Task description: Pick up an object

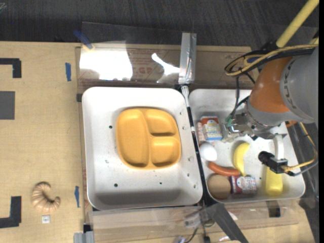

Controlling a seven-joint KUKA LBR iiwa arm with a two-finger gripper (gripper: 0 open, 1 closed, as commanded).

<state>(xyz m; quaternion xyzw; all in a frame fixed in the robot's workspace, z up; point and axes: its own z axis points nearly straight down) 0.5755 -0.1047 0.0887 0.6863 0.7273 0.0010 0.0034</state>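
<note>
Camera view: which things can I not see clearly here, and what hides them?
- Gripper: finger state unreadable, under the arm's wrist.
- Right bin: its right part is covered by the arm.
- Small carton: label print too small to read.
- Yellow bottle: top crossed by a black cable fitting.

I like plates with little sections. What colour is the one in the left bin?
The divided plate is yellow-orange, plain with no pattern, seen clearly in the camera view.
</note>
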